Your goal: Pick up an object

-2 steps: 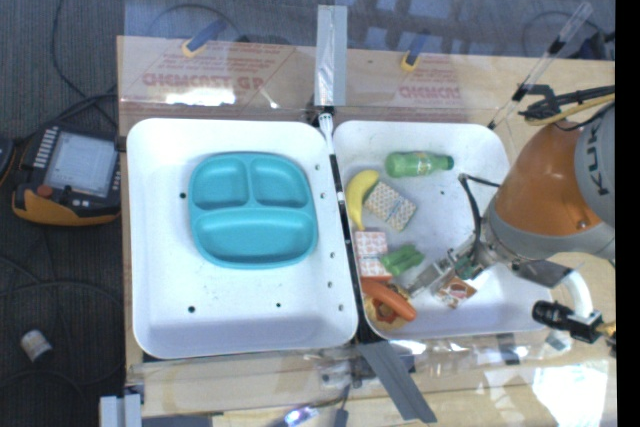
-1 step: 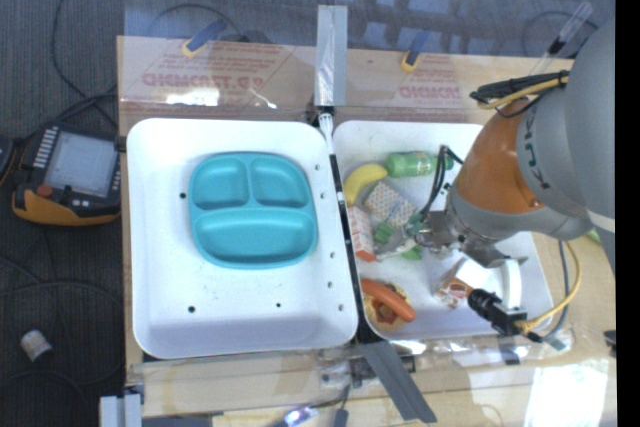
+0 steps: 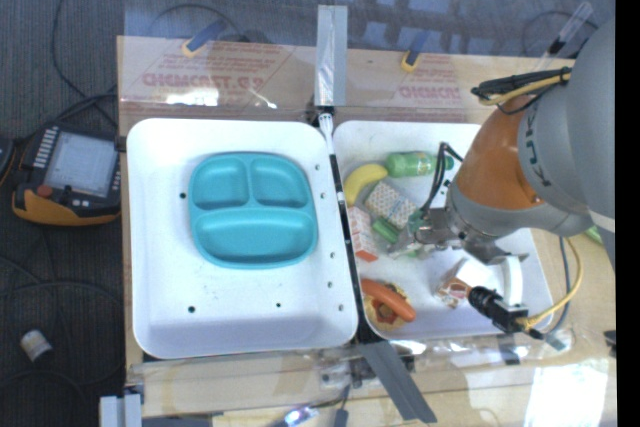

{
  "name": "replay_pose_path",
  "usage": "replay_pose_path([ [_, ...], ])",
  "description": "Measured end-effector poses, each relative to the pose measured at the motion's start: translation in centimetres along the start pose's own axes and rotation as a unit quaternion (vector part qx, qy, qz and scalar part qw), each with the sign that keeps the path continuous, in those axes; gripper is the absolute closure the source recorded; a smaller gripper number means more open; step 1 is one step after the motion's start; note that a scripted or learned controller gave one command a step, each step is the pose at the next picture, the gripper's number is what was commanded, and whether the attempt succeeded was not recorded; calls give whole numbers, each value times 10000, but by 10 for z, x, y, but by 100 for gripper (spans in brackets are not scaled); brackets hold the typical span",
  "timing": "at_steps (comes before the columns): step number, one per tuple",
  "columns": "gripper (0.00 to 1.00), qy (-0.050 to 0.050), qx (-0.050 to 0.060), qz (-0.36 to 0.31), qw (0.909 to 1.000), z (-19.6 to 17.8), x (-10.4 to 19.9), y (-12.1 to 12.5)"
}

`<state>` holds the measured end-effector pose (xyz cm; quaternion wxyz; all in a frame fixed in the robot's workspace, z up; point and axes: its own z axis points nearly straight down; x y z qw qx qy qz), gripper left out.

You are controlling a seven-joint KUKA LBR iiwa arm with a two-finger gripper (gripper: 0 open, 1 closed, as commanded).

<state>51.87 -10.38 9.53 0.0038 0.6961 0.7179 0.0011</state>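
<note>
The right bin (image 3: 500, 313) holds several small objects: a yellow banana (image 3: 362, 180), a green bottle (image 3: 408, 163), a checkered packet (image 3: 390, 206), a red-and-green item (image 3: 361, 237), an orange carrot-like piece (image 3: 387, 302) and a small red-and-white wrapped item (image 3: 453, 289). My gripper (image 3: 425, 237) hangs low over the bin's middle, right of the checkered packet and above the wrapped item. The orange wrist band (image 3: 495, 170) and the grey arm cover the bin's right part.
The left bin (image 3: 160, 215) holds a turquoise divided plate (image 3: 253, 209). A thin divider runs between the two bins (image 3: 337, 205). Cardboard lies behind the bins, and an orange-and-black handheld unit (image 3: 65, 175) sits on the floor at the left.
</note>
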Motion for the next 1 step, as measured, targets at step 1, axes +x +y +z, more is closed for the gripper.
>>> replay_pose_path([
  [1,100,-3,73,-385,9992,-84,31,89],
])
